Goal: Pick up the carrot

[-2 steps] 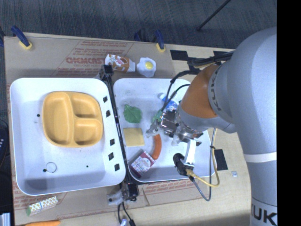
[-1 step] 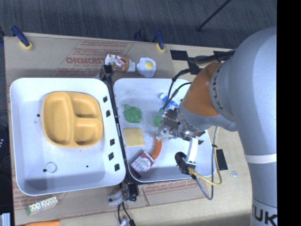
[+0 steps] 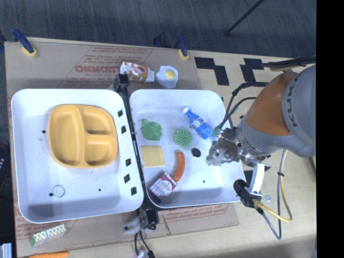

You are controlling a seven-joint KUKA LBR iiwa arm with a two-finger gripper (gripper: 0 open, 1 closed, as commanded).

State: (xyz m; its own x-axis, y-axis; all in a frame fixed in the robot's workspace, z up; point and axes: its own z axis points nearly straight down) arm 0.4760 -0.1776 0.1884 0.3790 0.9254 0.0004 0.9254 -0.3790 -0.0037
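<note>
The carrot, a small orange stick, lies in the right bin near its middle front, between a yellow cheese slice and the bin's right side. My gripper hovers over the right part of that bin, a short way right of the carrot and apart from it. Nothing shows between its fingers. The grey arm with its orange band reaches in from the right.
The right bin also holds a blue bottle, a green leafy piece, a green round ball, a yellow cheese slice, a red packet and a small black disc. A yellow divided plate sits in the left bin.
</note>
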